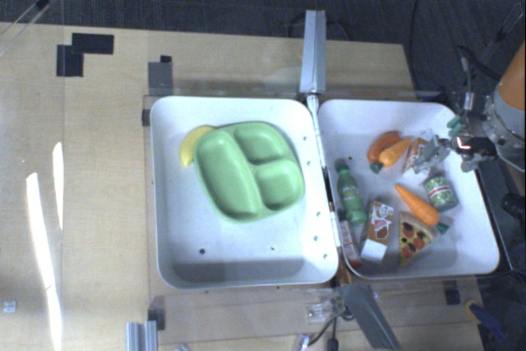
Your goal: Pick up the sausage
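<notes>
The sausage (383,146) is a short orange-red piece lying in the upper middle of the right bin (485,255), with an orange item with a green tip (396,153) pressed against its right side. My gripper (450,147) reaches in over the bin's right rim, a short way to the right of the sausage and low over a crinkled packet (417,154). Nothing shows as held in it.
Also in the right bin are a green bottle (352,195), a carrot (417,205), a small can (441,191), a pizza slice (413,236) and a snack box (378,226). The left bin (173,242) holds a green divided plate (249,168) lying on a banana (193,145).
</notes>
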Available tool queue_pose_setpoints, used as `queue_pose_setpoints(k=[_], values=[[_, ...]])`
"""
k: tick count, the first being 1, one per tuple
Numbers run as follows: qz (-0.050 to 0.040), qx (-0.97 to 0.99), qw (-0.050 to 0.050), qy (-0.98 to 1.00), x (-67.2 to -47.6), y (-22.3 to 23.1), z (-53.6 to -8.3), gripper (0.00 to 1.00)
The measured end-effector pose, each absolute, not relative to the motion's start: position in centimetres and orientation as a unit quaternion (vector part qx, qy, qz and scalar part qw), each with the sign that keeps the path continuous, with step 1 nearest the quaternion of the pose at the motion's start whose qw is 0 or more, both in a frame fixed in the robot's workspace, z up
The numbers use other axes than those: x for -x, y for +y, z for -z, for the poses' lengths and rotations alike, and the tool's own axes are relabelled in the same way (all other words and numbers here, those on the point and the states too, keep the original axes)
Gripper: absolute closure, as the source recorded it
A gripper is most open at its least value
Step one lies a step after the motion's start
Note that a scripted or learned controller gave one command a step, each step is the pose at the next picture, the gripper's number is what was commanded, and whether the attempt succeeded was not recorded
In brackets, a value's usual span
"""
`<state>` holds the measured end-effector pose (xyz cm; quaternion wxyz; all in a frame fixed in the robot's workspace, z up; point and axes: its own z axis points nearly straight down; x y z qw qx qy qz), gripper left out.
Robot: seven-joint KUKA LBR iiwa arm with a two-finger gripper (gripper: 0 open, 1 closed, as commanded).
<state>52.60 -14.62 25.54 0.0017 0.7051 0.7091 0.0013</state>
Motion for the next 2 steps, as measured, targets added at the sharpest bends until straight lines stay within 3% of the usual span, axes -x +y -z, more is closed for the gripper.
queue_pose_setpoints(k=[1,2], values=[[-0.0012,-0.707,0.001,0.707,-60.7,-10.4,-21.7,0.0],[-0.001,-0.677,0.001,0.736,-62.3,-12.2,-12.4,0.0]])
